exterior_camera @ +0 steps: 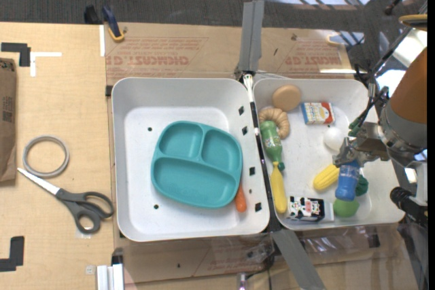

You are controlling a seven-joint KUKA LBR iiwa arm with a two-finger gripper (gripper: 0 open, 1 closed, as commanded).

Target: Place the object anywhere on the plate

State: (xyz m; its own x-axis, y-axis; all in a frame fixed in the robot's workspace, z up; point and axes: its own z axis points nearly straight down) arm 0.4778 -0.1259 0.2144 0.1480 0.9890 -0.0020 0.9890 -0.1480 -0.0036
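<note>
A teal plate with three compartments lies in the left bin; nothing is on it. A small orange carrot lies just off the plate's lower right edge. My gripper hangs low over the right side of the right bin, well to the right of the plate. Directly beneath it stands a blue bottle-like object, with a yellow corn piece to its left and a green ball in front. Whether the gripper touches the blue object is hidden.
The right bin also holds a tan bun, a pretzel, a green bottle, a yellow banana, a small carton, a white egg and a black-and-white box. Scissors and a tape roll lie left of the bins.
</note>
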